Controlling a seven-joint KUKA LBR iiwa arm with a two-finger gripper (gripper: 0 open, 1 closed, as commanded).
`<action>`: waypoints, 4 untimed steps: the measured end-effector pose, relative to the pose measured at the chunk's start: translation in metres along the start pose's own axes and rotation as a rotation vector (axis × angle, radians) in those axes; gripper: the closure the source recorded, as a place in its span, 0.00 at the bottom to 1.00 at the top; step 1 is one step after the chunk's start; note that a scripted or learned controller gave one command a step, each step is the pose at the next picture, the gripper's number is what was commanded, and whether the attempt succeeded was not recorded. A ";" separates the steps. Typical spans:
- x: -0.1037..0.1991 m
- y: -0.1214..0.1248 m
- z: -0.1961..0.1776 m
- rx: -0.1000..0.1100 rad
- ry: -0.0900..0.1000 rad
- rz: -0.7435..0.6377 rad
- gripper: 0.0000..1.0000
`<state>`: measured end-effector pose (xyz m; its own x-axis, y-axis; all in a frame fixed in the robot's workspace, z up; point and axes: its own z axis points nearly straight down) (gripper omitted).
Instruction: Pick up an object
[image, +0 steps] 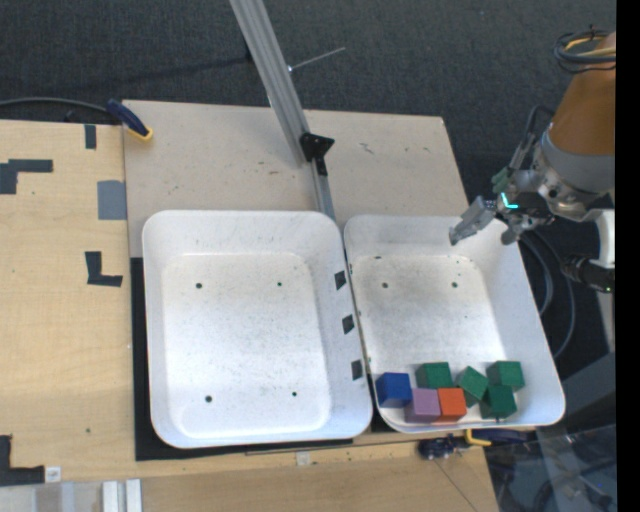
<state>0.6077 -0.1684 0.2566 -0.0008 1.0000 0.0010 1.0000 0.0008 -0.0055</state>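
Note:
Several small blocks lie clustered in the near end of the right bin (425, 300): a blue one (394, 388), a purple one (426, 403), an orange one (451, 402) and several green ones (433, 375). My gripper (486, 234) hovers over the bin's far right corner, well away from the blocks. It is open, with one grey finger (466, 227) pointing left and down, and there is nothing between the fingers.
The left bin (240, 320) lies beside the right one. A slanted metal rail (285, 95) ends at a black clamp (316, 147) behind the bins. Cables (560, 290) hang off the bench at right. A blue and yellow tool (130, 118) rests at far left.

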 end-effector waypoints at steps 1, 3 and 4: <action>0.000 0.001 -0.003 -0.004 -0.001 -0.001 0.00; 0.005 -0.017 0.117 0.002 0.000 0.000 0.00; 0.006 -0.018 0.168 0.000 -0.001 -0.001 0.00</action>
<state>0.5883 -0.1619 0.0884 -0.0016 1.0000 -0.0002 1.0000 0.0016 -0.0056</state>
